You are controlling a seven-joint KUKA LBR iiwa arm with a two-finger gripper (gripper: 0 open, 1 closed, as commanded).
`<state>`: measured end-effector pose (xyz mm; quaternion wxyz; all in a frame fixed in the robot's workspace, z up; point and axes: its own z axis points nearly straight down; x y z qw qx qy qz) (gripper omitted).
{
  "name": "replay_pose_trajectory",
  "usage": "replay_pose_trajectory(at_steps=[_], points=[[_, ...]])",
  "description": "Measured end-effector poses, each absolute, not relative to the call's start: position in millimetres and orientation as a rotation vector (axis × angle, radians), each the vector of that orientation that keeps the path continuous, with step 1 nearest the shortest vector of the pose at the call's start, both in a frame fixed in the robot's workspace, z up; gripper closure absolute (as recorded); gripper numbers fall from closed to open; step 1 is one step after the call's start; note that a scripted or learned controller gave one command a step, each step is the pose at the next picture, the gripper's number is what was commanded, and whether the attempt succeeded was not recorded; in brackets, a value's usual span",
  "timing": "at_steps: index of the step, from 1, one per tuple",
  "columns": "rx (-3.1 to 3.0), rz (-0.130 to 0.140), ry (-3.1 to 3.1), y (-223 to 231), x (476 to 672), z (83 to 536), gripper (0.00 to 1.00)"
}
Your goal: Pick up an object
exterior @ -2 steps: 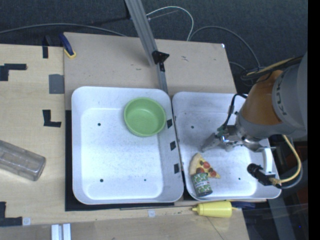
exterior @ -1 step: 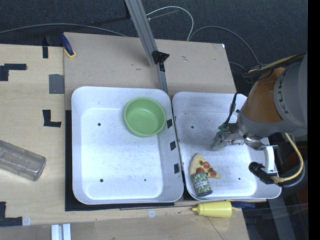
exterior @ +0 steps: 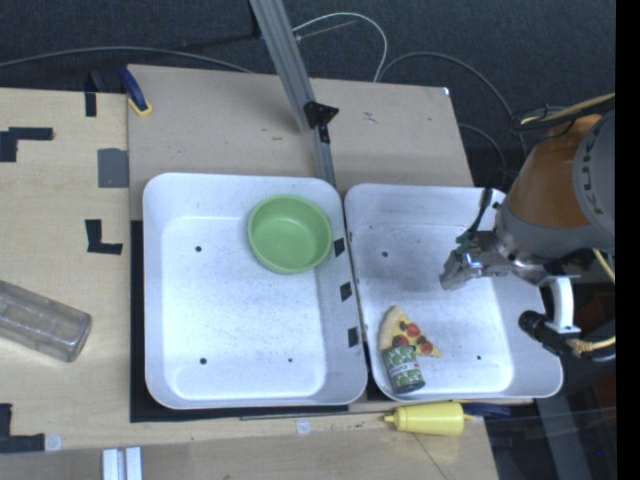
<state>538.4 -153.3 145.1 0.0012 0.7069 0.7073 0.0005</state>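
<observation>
In the right bin (exterior: 400, 218) a pizza slice toy (exterior: 405, 330) lies near the front left, with a small green can (exterior: 404, 369) touching it just below. A green bowl (exterior: 289, 233) sits at the back right of the left bin (exterior: 190, 298). My gripper (exterior: 462, 268) hangs over the right side of the right bin, up and to the right of the pizza slice and apart from it. Nothing shows between its fingers.
A yellow mustard bottle (exterior: 432, 418) lies on the bench in front of the right bin. A clear plastic cylinder (exterior: 38, 320) rests on the bench at far left. A grey metal pole (exterior: 290, 58) slants down to the bins' back edge. Cables run behind.
</observation>
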Motion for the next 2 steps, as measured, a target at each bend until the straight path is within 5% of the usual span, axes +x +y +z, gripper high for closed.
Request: replay_pose_trajectory(at_steps=[2], points=[[2.217,0.002,2.221,-148.8,532.0,241.1,1.00]])
